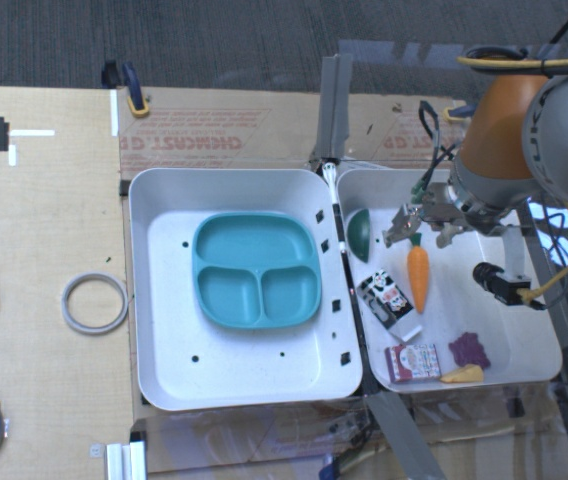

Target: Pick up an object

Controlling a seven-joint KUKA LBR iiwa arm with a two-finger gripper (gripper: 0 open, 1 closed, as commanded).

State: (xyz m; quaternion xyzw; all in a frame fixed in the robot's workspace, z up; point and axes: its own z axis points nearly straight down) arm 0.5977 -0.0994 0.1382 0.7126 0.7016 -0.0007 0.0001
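Gripper (424, 232) hangs over the far part of the right bin (469, 303). Fingers (398, 234) look spread wide, nothing between them. Likely target is the carrot (419, 280): it lies flat on the right bin's floor, just near of the fingers, with its green-stalk end about under the gap between them. The carrot's long axis runs near-far, tip pointing near. The fingers look spread left-right, so across that axis; judged ok for a close, but they sit over the stalk end, not the thick middle, so a small shift toward the near side looks needed before going down. Height above the carrot is hard to tell from this slant.

Right bin also holds:
- dark green rounded thing (358, 234) against the left wall, left of the fingers
- black-and-white small carton (384, 298) just left of the carrot, close enough to get bumped
- red box (412, 362) at the near side
- purple lump (469, 349) right of the box
- yellow piece (463, 374) touching or nearly touching the box

Left bin (164, 268) holds a teal divided plate (257, 270) with bare compartments. A tape ring (94, 302) sits on the bench (34, 218), left of both bins.
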